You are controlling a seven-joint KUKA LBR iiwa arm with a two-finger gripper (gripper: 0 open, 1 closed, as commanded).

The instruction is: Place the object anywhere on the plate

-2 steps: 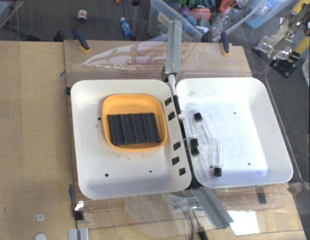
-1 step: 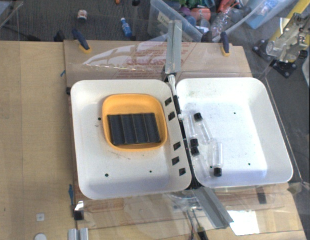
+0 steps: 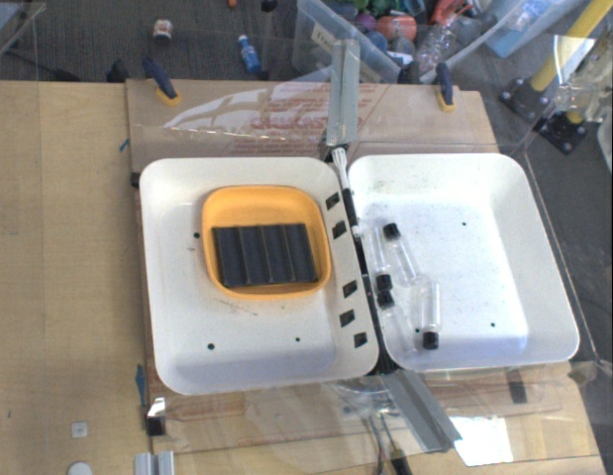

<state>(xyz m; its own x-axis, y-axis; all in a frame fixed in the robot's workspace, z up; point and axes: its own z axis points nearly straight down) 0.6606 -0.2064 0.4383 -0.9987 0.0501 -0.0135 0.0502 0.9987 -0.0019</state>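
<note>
An orange square plate (image 3: pixel 266 199) with rounded corners lies in the left white bin (image 3: pixel 172 295), a little above that bin's middle. A black ribbed rectangular object (image 3: pixel 264 255) rests flat on the plate and covers most of its floor. In the right white bin (image 3: pixel 504 236), near its left side, lie two clear tubes with black caps, one (image 3: pixel 399 255) upper and one (image 3: pixel 428 310) lower. A small black piece (image 3: pixel 383 288) sits between them.
A row of black tabs (image 3: pixel 347 270) runs along the seam between the bins. A metal post (image 3: pixel 344 97) stands behind the seam. A clear tub of colourful toys (image 3: pixel 415 8) sits beyond the bench. The wooden bench top (image 3: pixel 58 265) spreads to the left.
</note>
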